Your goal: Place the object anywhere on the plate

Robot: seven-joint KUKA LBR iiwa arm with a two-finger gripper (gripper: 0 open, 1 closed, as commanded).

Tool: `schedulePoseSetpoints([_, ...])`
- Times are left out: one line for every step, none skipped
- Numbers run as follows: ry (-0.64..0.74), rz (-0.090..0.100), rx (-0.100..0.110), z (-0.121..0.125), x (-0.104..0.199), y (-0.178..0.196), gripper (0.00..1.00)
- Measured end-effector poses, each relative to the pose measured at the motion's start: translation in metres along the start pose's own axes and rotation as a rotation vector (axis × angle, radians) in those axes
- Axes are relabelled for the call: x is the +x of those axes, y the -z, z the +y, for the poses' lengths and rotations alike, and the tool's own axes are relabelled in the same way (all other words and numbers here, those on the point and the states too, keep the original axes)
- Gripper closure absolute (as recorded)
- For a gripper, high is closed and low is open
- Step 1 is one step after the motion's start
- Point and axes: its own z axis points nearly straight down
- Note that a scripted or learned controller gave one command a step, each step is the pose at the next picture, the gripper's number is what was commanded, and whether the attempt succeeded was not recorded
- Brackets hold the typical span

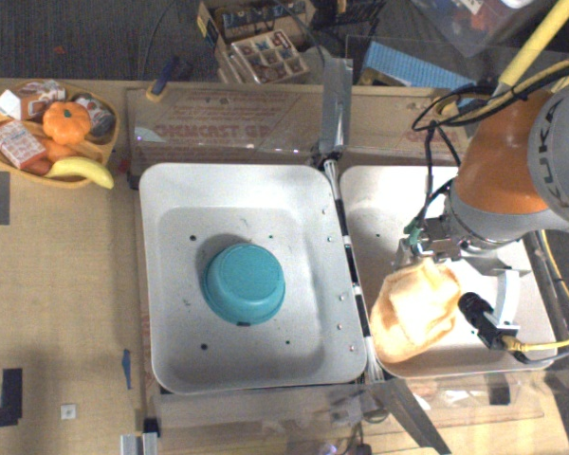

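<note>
A teal round plate [245, 283] lies in the middle of the left bin [171, 207]. A pale yellow-orange, soft-looking lumpy object [415, 316] rests in the front left part of the right bin [379, 197], against the wall between the bins. My gripper [434, 252] hangs from the grey and orange arm directly over the object's far edge, touching it or just above it. The wrist body hides its tips.
A basket of toy fruit [52, 140] stands on the bench at the far left. Cardboard and boxes [256, 36] lie behind the bins. Cables and a black fitting [479, 313] trail from the arm over the right bin.
</note>
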Motion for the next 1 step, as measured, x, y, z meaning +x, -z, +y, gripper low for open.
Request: schedulePoseSetpoints([0.002,-0.001,-0.002,0.0007,0.0002,0.0403,1.0])
